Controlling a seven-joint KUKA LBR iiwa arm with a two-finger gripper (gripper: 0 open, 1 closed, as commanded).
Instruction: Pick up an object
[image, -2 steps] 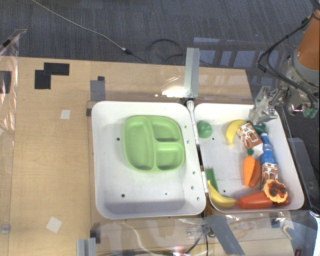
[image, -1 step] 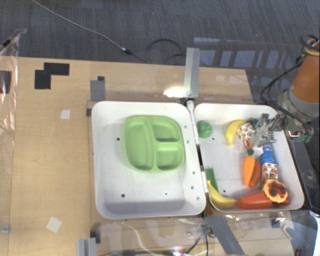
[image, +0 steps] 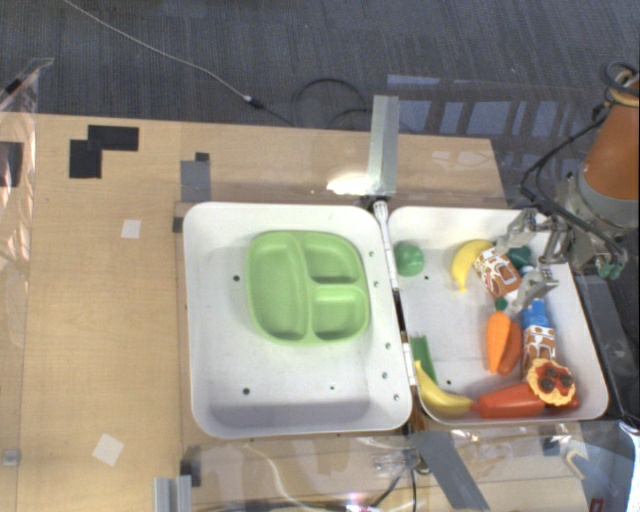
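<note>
The gripper (image: 530, 262) hangs at three o'clock over the right bin (image: 440, 235), fingers (image: 519, 232) apart, holding nothing. Just beside them sits what may be a small printed carton (image: 496, 274), with a banana (image: 466, 259) at its nine o'clock.

A tray (image: 305, 285) lies in the left bin (image: 215, 330); toys (image: 500, 340) crowd the right bin (image: 440, 300), gripper (image: 535, 255) above them.
</note>
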